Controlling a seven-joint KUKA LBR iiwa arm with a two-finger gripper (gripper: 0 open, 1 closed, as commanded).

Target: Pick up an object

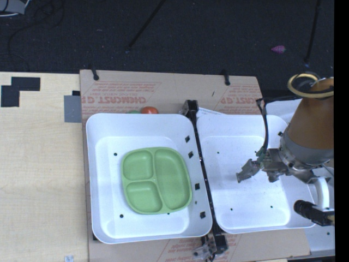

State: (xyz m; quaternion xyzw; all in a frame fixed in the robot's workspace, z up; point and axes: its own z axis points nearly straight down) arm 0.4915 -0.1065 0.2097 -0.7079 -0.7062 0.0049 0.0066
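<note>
Plainly, green plate [157, 180] lies flat in left bin [103, 132] — long axis up-down; gripper [246, 172] state unclear.

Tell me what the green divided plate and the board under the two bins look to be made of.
Green divided plate: looks like moulded plastic, matte, one even colour with soft rounded compartment ridges. Board under the bins: seemingly corrugated cardboard, dull brown with red printed lettering.

Green three-compartment plate [156, 180]: lies flat, face up, slightly rotated, centre of left bin [103, 146], lower-left-of-centre in frame.
</note>
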